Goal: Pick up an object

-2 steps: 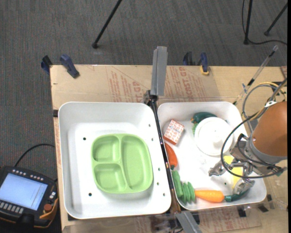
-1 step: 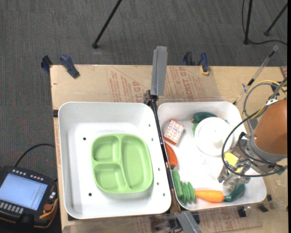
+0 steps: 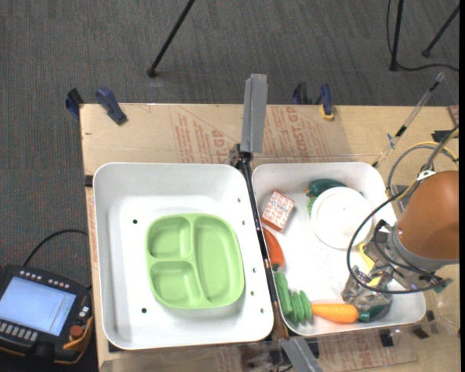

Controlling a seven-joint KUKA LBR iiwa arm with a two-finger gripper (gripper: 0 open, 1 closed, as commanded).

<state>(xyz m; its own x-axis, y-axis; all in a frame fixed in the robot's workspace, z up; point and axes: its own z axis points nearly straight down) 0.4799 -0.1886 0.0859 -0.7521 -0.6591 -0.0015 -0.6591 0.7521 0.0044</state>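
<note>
End effector [image 3: 366, 287] is lowered over the toy carrot [image 3: 335, 312] in the right bin [image 3: 294, 173], presumably to grasp; finger state cannot be told.

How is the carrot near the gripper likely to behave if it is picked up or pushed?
The carrot looks like a smooth toy, so it is probably stiff and light. Its round, tapered body lies flat, so a push would likely roll or swing it rather than slide it straight. Its glossy skin may slip between the fingers of the gripper, especially at the narrow end.
</note>
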